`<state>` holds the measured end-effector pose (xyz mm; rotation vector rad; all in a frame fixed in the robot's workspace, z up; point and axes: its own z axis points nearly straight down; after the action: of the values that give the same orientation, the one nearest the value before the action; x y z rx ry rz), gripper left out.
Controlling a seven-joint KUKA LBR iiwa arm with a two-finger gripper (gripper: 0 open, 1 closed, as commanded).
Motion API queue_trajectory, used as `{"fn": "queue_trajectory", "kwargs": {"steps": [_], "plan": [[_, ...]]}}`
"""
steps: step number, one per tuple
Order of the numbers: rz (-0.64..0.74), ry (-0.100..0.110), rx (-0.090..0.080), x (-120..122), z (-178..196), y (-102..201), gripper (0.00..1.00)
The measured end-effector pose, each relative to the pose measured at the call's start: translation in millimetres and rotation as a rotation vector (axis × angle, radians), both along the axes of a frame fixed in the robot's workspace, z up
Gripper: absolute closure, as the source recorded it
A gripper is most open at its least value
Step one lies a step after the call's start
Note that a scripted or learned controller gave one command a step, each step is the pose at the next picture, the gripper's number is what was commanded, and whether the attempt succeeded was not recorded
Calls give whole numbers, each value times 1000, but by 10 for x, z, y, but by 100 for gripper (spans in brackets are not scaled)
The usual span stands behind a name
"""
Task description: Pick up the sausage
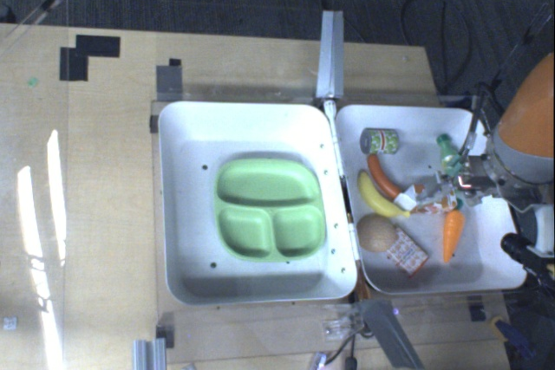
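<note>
The sausage (382, 173), reddish-brown and slightly curved, lies in the right bin (486, 273) just below a small green-labelled can (380, 140) and beside a yellow banana (379, 196). My gripper (457, 178) comes in from the right edge and hangs over the bin's right half, about a hand's width right of the sausage. Its tips sit near a small white and orange wrapper (422, 201) and above an orange carrot (452, 234). Nothing shows between the tips.
The left bin (178, 186) holds a green three-compartment tray (267, 205). In the right bin there are also a brown round potato (376, 233), a patterned packet (407, 254) and a green bottle (447, 150). A metal bar (330, 56) stands behind the bins.
</note>
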<state>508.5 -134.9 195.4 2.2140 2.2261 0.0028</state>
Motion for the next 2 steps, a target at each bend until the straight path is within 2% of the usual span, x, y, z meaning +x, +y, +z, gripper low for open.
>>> {"fn": "queue_trajectory", "kwargs": {"steps": [1, 2], "plan": [[-50, -7, 0, 545, -657, 338, 0], [-128, -11, 0, 767, -1070, 336, 0]]}}
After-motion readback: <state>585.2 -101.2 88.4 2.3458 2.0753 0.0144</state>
